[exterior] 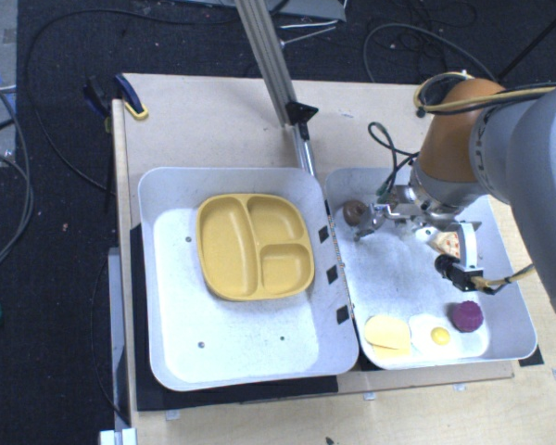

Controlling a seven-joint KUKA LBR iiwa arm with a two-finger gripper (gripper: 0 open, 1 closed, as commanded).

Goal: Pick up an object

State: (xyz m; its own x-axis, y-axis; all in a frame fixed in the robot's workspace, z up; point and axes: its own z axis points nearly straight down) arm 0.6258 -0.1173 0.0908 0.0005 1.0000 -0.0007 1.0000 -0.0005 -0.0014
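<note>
In the right bin (398, 276), a small brown round object (355, 213) lies near the far left corner. My gripper (378, 221) is low over the bin, just right of the brown object and close to touching it. A small beige piece (442, 241) lies under the wrist. A purple ball (466, 316), a fried-egg toy (433, 335) and a pale yellow slice (387, 334) line the near edge of the bin. Nothing shows in the gripper's grasp.
A yellow divided plate (256, 247) lies in the left bin (176, 341). A slanted metal pole (269, 54) rises from the back between the bins. The grey arm with its orange band (454, 137) covers the right bin's far right corner.
</note>
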